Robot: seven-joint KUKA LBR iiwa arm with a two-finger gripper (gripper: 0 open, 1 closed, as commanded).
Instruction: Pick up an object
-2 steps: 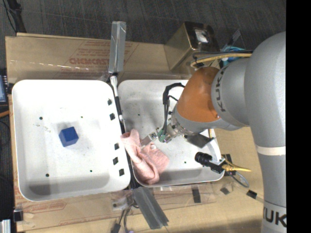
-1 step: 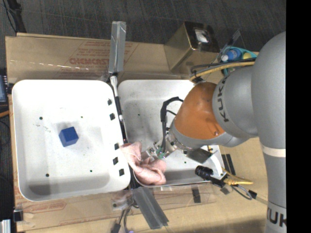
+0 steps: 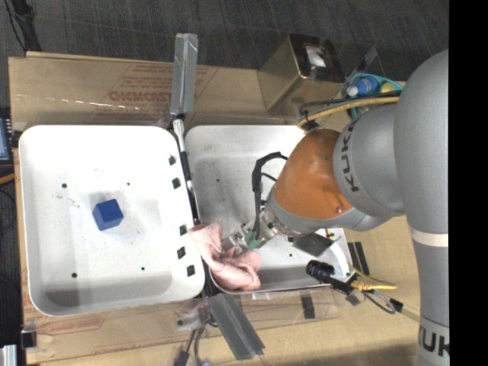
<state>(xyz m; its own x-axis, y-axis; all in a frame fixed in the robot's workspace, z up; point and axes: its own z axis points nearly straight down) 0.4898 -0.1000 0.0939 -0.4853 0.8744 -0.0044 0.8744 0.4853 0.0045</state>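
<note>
The gripper (image 3: 250, 239) is low in the right bin (image 3: 229, 147); I cannot tell its state. The pink cloth (image 3: 227, 261) lies just left and below it, touching, stretched along the near wall; the blue cube (image 3: 108, 213) is far left

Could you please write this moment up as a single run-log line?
arm: over right white bin | gripper: low beside crumpled pink cloth at bin's left front corner | grasp: unconfirmed | small blue cube: left white bin, untouched
</note>
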